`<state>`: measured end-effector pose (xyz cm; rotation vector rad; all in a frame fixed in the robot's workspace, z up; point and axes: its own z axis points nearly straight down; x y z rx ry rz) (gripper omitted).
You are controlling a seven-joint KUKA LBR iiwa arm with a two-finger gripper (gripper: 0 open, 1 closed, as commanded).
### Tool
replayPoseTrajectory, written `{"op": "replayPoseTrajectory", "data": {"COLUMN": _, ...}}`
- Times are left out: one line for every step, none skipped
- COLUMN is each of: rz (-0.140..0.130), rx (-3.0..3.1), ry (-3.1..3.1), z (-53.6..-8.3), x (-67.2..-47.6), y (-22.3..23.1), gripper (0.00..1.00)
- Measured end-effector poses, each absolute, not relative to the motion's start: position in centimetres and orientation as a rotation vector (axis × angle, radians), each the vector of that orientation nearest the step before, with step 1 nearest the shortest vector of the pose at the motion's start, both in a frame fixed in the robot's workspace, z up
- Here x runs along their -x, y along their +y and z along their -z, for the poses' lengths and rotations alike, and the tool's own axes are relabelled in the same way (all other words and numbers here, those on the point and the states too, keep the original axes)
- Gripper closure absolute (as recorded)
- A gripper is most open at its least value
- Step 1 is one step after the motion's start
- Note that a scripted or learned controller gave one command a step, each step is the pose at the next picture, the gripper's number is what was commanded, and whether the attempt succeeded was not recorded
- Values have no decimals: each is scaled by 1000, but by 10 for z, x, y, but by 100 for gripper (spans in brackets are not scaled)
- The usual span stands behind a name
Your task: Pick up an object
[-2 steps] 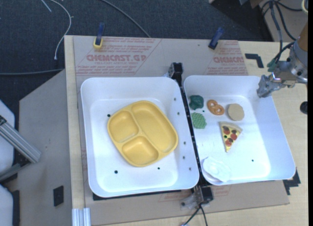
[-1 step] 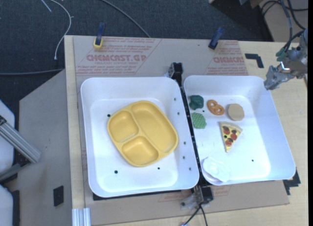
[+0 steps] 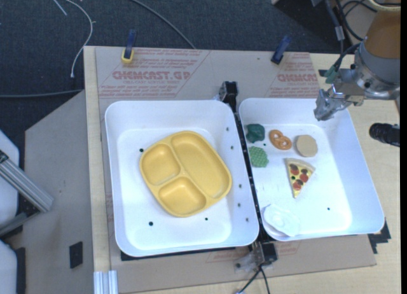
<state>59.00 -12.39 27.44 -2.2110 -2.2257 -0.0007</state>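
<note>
Gripper (image 3: 325,107) first: we see it hanging over the far edge of the right bin (image 3: 356,159), up near that bin's back rim, with the grey arm and its orange band coming in from the right. Honestly we can't tell whether the jaws are spread or pressed together from this angle, they blur into one grey lump, and we see nothing between them.

Candidates for picking all sit in the right bin, toward its left and middle. We count a pretzel (image 3: 280,139) just beside a round tan cookie (image 3: 306,146), and a pizza slice (image 3: 298,176) just in front of those two, point facing the near side. Off to the left, close to the bin's wall, there's a dark green piece (image 3: 255,132) and a lighter green leafy piece (image 3: 258,156) right in front of it. Down at the near left corner we spot a white crumpled-looking thing (image 3: 282,220), hard to make out against the white plastic.

Over in the left bin (image 3: 127,159) we've got a yellow divided tray (image 3: 184,172) with three compartments, lying flat and turned at an angle.
</note>
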Motion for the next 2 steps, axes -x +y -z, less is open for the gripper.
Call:
{"op": "replayPoseTrajectory", "data": {"rz": 0, "rx": 2211, "ry": -2225, "z": -254, "x": -593, "y": -71, "gripper": 100}}
{"op": "replayPoseTrajectory", "data": {"rz": 0, "rx": 2211, "ry": -2225, "z": -245, "x": -590, "y": -20, "gripper": 100}}
